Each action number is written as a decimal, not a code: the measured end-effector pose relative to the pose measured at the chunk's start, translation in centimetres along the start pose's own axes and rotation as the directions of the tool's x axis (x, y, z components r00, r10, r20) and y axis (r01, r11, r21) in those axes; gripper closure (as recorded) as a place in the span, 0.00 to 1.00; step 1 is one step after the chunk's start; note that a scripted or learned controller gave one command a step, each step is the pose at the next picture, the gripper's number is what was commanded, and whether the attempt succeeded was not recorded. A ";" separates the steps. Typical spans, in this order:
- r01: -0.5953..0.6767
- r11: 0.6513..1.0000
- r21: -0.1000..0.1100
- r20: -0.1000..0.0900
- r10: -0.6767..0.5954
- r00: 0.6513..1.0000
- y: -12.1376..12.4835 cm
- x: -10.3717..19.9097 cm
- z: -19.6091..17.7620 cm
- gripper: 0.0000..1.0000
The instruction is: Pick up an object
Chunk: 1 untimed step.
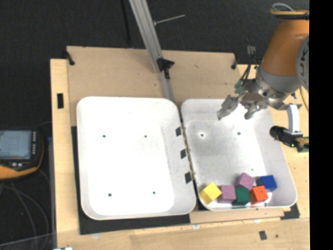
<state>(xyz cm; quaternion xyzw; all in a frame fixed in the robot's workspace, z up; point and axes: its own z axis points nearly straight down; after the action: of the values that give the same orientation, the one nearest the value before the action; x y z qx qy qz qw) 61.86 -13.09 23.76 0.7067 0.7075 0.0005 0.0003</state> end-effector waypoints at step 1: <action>0.000 1.000 -0.003 0.001 0.000 1.000 0.1 -0.1 -1.1 1.00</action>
<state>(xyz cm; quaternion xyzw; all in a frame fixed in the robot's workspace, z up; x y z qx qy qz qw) 61.92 -13.21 24.88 0.7066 0.7076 0.0014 0.0018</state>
